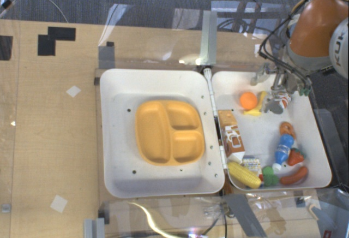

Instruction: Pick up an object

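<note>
My gripper (pixel 279 91) hangs over the back part of the right bin (pixel 322 147), under the grey arm with its orange band (pixel 319 18). Right below it lies a small grey and red can (pixel 277 103), tilted; contact is unclear from here. An orange ball (pixel 248 100) and a yellow banana piece (pixel 256 108) lie just left of the can. Toward the front are a brown box (pixel 232 138), a corn cob (pixel 244 175), a blue bottle (pixel 283 148), a green piece (pixel 269 175) and a red sausage (pixel 294 177).
The left bin (pixel 117 138) holds a yellow divided plate (pixel 169 132). A metal divider (pixel 214 117) runs between the bins. Cables (pixel 272 40) loop beside the arm at the back right. The wooden bench (pixel 49 122) stretches out to the left.
</note>
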`<state>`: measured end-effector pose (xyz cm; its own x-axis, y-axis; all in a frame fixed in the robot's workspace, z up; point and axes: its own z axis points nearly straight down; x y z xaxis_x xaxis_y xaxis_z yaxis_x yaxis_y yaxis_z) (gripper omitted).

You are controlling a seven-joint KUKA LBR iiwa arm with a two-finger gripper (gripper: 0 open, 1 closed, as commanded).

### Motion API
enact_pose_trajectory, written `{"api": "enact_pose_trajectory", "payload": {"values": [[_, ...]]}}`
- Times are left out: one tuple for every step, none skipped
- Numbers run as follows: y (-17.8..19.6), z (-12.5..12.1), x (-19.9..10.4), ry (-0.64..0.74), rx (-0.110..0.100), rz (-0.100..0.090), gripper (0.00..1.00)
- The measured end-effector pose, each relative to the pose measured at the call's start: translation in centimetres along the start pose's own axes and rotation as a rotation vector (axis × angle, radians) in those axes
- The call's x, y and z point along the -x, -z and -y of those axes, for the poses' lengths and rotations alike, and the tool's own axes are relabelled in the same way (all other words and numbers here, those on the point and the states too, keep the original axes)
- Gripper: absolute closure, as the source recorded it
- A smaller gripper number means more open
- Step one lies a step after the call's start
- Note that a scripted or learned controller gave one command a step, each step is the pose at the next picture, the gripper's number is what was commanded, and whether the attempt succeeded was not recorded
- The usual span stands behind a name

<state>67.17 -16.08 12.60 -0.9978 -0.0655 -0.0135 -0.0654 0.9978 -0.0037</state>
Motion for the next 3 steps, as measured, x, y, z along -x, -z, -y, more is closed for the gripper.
{"api": "enact_pose_trajectory", "payload": {"values": [[-3.8,-2.9,-1.4,-0.328,0.002,-0.003,0.0],[-1.9,-2.9,-0.8,-0.322,0.002,0.016,1.0],[6.5,-11.9,-0.3,-0.492,0.006,0.002,1.0]]}}
